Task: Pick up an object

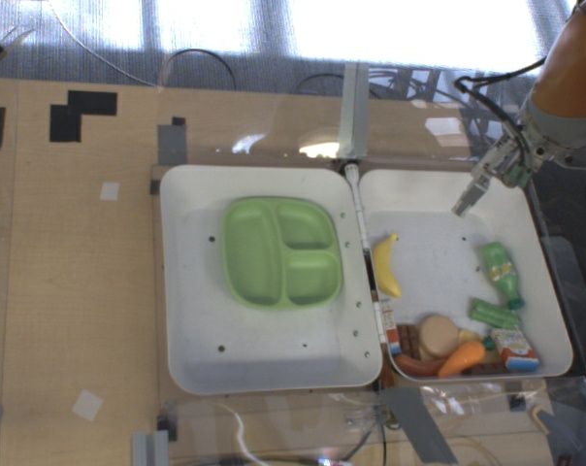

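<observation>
While I watch from above, much of the arm (576,71) is cut off at the frame's upper right, so I see just its orange band and the grey wrist below it. The gripper (468,202) is small and blurred at this slant; whether it is parted or closed, I cannot tell, and I see nothing held at its tip.

Two white bins sit side by side. The left bin (191,357) holds a green divided plate (281,251) lying flat near its middle, shifted a little toward 12 o'clock. The right bin (439,250) holds the toys I could pick from. A yellow banana (386,266) lies at its 9 o'clock side, just beside the wall shared with the left bin. A green bottle (500,275) lies tilted at 3 o'clock, and a smaller green piece (495,314) lies just below it toward 4 o'clock. At 6 o'clock there is a crowded heap: a round tan piece (438,337), an orange carrot (462,359) leaning across its front, a red sausage-like piece (417,365) under them, and a small carton (515,349) at 5 o'clock. These touch and overlap, so I cannot make out their edges well.

The arm reaches in from 2 o'clock, wrist angled down and leftward, with the gripper hanging over the right bin's bare 12 o'clock area, well apart from the heap.
</observation>
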`<control>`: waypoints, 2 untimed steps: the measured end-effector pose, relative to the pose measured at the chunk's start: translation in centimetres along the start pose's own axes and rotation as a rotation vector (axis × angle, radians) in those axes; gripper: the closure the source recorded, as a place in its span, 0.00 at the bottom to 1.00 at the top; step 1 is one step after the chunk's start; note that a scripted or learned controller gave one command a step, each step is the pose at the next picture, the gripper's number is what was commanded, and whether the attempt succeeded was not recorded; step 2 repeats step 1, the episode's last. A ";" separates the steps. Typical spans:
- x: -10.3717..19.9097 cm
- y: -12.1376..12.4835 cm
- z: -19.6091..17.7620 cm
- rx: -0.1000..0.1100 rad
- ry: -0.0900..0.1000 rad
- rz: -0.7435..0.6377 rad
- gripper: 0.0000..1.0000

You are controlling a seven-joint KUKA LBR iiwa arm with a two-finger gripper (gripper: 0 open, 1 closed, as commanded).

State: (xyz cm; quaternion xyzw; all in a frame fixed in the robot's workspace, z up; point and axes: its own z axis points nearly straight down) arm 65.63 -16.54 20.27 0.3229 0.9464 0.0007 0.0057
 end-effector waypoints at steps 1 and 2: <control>1.0 -4.9 10.5 0.000 0.000 0.023 0.00; 1.0 -4.9 10.5 0.000 0.000 0.023 0.00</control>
